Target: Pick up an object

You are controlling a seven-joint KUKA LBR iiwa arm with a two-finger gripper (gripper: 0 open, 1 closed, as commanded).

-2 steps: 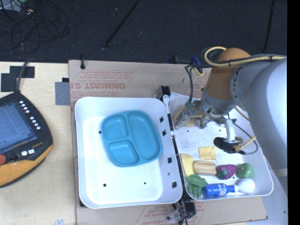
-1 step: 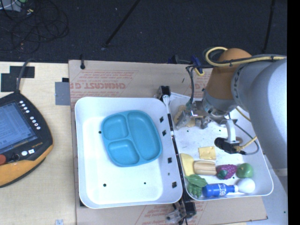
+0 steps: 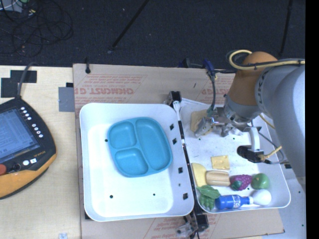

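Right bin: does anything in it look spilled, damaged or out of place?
Nothing stands out. In the right bin, the toy food sits heaped along the near edge: blue bottle, purple grapes, green ball. The gripper is over the far end.

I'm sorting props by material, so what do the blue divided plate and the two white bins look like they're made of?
The blue divided plate looks like moulded plastic with a matte, even finish: uniform colour and soft rounded compartment ridges. The left bin and right bin look like thin formed white plastic, slightly glossy, with rounded corners and raised rims. Material is judged by look alone.
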